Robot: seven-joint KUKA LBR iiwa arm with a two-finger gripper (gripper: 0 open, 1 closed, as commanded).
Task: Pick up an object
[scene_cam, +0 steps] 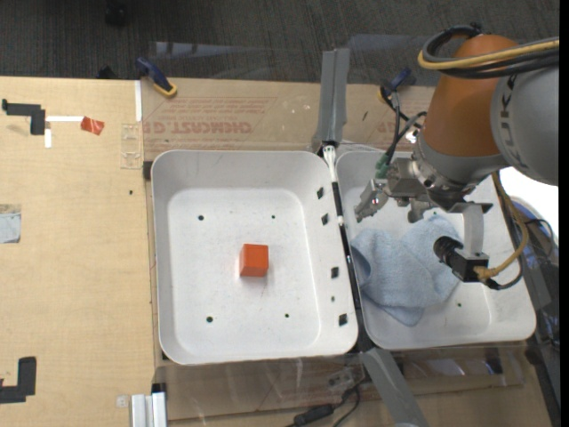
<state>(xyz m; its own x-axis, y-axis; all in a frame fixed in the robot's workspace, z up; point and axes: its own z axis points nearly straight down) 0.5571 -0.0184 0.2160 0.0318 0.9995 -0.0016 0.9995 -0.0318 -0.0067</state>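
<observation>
The orange block (pixel 254 261) lies alone near the middle of the left bin (pixel 178 181), a little toward the near side, well apart from every wall, with bare white floor open on all four sides of it; a pale blue cloth (pixel 400 269) lies rumpled in the right bin (pixel 507 323), spreading from that bin's left wall across its middle, its near corner reaching toward the near rim; the bins sit side by side, their inner rims touching along a black-clipped seam; the arm (pixel 484 105) comes in from the right and hangs over the far half of the right bin, its orange band above the wrist; the gripper (pixel 418 207) sits low over the far edge of the cloth, just right of the seam, and whether it is open or has hold of anything I cannot tell, since the wrist body covers the tips; a small red piece (pixel 92 125) lies on the wooden board (pixel 71 238) to the far left, well apart from the bins.
</observation>
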